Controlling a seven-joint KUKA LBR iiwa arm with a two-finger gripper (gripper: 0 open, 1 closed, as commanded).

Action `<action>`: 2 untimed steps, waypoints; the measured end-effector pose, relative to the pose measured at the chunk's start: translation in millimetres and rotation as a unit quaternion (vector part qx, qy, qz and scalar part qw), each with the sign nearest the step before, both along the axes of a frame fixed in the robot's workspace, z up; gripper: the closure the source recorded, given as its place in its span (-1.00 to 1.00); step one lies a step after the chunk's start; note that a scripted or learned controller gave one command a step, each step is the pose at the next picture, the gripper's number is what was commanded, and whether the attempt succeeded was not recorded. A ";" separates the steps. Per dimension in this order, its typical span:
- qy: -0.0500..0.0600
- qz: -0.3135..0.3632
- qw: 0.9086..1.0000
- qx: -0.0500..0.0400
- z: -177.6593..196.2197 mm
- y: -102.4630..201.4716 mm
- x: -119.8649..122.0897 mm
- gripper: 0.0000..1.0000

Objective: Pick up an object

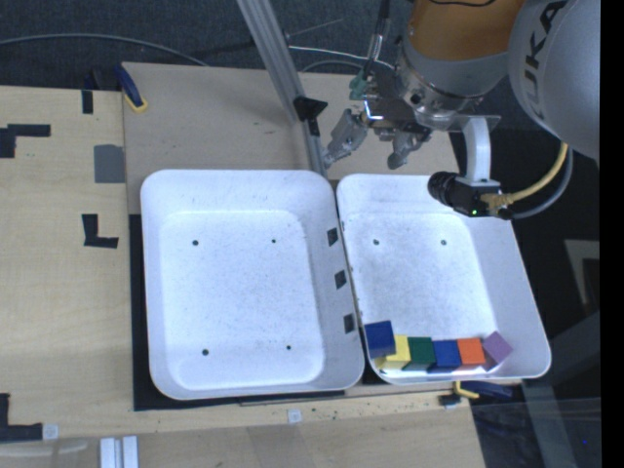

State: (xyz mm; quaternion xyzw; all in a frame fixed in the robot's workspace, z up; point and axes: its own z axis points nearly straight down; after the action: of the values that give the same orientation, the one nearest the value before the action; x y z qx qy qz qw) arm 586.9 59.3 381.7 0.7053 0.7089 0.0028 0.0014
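White right bin [507,291]: blocks [434,351] along near edge, well apart from spread, empty fingers [343,144].

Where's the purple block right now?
The purple block sits in the right bin, at its near right corner, at the end of the row of blocks beside the orange block.

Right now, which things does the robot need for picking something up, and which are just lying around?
For the job: gripper, open; coloured blocks in the right bin.
Lying about: left bin, metal pole, black tape marks.
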 end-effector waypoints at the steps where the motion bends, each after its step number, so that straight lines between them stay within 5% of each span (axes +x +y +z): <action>1: 0.008 -0.002 1.000 -0.002 -119.2 23.3 -2.4 -1.00; 2: 0.002 -0.003 1.000 -0.002 -110.2 -11.0 53.1 -1.00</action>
State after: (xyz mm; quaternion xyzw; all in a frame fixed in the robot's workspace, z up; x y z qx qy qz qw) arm 640.0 48.3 271.5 0.7076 0.7066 -0.0002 0.0012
